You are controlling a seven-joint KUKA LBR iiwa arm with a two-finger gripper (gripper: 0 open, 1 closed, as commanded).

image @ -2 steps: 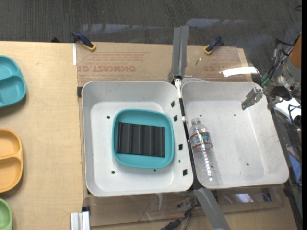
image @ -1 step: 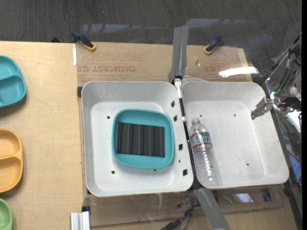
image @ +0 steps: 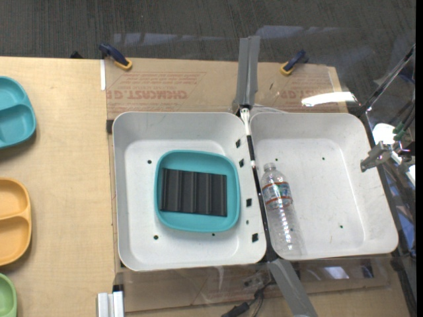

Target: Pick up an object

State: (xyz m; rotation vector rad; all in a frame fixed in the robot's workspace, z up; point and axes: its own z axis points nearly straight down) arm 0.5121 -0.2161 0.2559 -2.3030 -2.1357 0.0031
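A: What takes up the most room?

B: The bench, pale wood, with a sheet of brown cardboard under the two white bins. The left bin and the right bin sit touching along their inner walls.

A: And inside them?

B: In the left bin a teal tray lies flat near the middle, with a dark ribbed insert lying in it. In the right bin a clear plastic water bottle lies on its side against the left wall, cap toward the far side, its label a red and blue band near the upper half.

A: The arm?

B: At the right edge there is metal hardware just past the right bin's rim — probably the gripper, though it is small and cluttered there. It is well apart from the bottle, and I can't make out how it is set.

A: Anything smaller?

B: Off to the left on the bench, a teal divided plate, an orange one and a green one's edge. Two clamps with yellow tips pin the cardboard's far edge.
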